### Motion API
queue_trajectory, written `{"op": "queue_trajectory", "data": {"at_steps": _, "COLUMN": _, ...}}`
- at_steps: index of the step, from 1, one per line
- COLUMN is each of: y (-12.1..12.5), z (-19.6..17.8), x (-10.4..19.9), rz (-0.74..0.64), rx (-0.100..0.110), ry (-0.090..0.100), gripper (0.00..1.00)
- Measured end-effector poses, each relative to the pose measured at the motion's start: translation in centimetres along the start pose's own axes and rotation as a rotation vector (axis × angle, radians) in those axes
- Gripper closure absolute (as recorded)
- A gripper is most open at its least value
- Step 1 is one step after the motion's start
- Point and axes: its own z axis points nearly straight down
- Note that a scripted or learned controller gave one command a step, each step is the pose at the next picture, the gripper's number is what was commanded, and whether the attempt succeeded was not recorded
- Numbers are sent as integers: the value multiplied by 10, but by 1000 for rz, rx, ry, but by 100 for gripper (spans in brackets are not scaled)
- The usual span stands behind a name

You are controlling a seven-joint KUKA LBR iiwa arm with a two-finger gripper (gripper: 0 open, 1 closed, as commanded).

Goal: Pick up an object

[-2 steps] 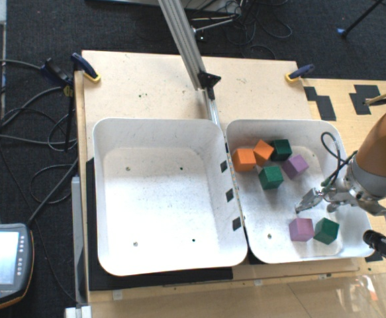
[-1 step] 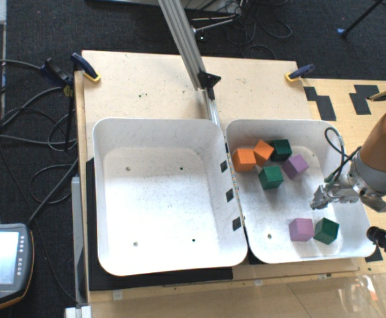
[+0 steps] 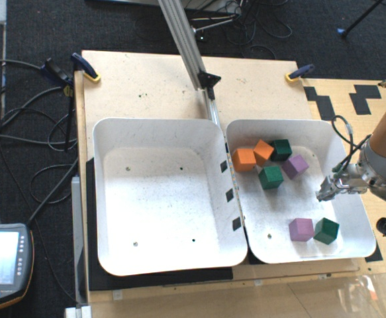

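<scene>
Gripper (image 3: pixel 326 192), finger state indiscernible, over the right bin (image 3: pixel 351 244), above the purple block (image 3: pixel 301 229) and green block (image 3: pixel 326 231); five blocks clustered up-left.

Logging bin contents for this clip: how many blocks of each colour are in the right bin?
Orange blocks: 2
Green blocks: 3
Purple blocks: 2
Total: 7, all in the right bin.

Teach pendant (image 3: pixel 0 264) — cables (image 3: pixel 27 144), clamps (image 3: pixel 85 67)
</scene>
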Motion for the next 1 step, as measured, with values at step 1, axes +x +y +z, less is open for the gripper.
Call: {"op": "queue_trajectory", "data": {"at_steps": 1, "y": 2, "z": -43, "x": 0, "rz": 0, "rx": -1, "ry": 0, "gripper": 100}}
